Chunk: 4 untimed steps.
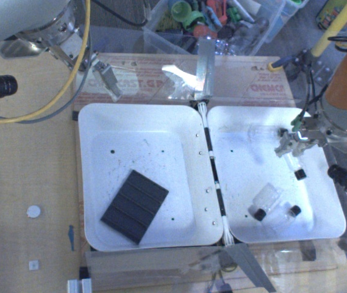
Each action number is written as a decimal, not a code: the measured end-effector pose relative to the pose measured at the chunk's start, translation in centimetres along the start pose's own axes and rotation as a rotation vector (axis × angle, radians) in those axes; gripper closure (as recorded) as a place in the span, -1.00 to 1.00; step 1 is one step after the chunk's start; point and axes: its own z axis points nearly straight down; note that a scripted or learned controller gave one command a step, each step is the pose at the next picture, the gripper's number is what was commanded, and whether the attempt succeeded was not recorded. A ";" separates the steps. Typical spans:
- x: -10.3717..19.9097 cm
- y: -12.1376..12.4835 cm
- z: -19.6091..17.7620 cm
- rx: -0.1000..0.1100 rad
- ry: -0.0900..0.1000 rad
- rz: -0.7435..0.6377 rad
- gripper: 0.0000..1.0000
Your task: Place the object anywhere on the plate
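The plate (135, 206) is a flat black ribbed rectangle lying at a slant in the front of the left bin (100, 133). In the right bin (240, 139), a small clear plastic object (266, 198) with a black cap (259, 213) lies near the front. Another small black piece (294, 211) sits just right of it, and a third black bit (299, 174) lies further back. My gripper (290, 146) hovers over the right side of the right bin, behind and to the right of the clear object. I see nothing held in it.
A metal divider (213, 170) runs between the two bins. Behind them lie a cardboard strip (161, 81) and a clear tub of coloured toys (222, 11). Yellow cable (88, 41) and black cables (310, 84) hang near the back corners.
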 end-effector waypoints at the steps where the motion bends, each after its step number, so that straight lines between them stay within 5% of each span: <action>1: 6.3 -0.4 2.5 0.005 0.002 0.390 1.00; 2: 16.0 -7.9 0.6 0.005 0.001 0.242 1.00; 4: 30.6 1.0 -0.4 0.002 0.000 0.248 1.00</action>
